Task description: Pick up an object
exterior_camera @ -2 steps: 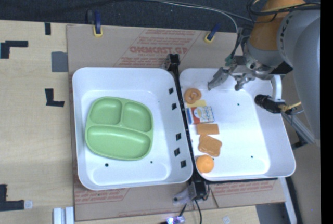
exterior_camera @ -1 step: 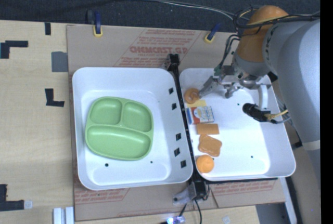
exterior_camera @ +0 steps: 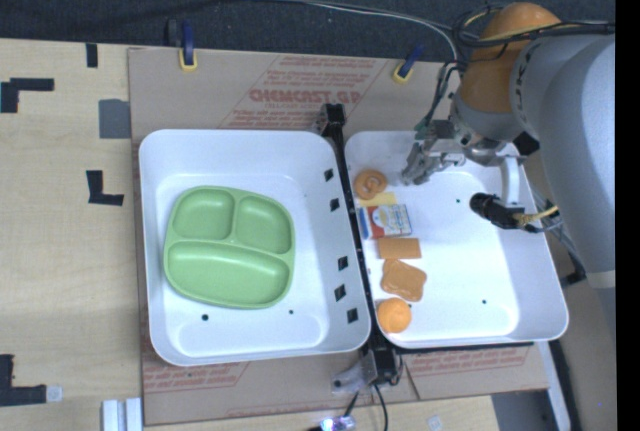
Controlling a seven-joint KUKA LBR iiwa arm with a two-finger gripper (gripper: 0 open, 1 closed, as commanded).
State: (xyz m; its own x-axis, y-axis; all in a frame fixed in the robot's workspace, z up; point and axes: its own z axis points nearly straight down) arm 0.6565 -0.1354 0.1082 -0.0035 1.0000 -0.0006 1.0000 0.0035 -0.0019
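Observation:
In the right bin [exterior_camera: 500, 304], along its left wall, lie several small objects. From the back there is a round tan pastry [exterior_camera: 371, 184], a small printed packet [exterior_camera: 390, 220], an orange cracker [exterior_camera: 398, 247], a toast-like piece [exterior_camera: 404, 279] and an orange ball [exterior_camera: 395, 316]. My gripper [exterior_camera: 420, 165] hangs over the back of this bin, just right of the pastry, with nothing visibly between its fingers. Its fingers point down and left.
The left bin [exterior_camera: 180, 154] holds a green divided plate [exterior_camera: 229, 246]. A black divider with clips [exterior_camera: 344, 229] runs between the bins. The grey arm [exterior_camera: 580, 149] covers the right bin's right side. Cables [exterior_camera: 330, 4] cross the dark cloth behind.

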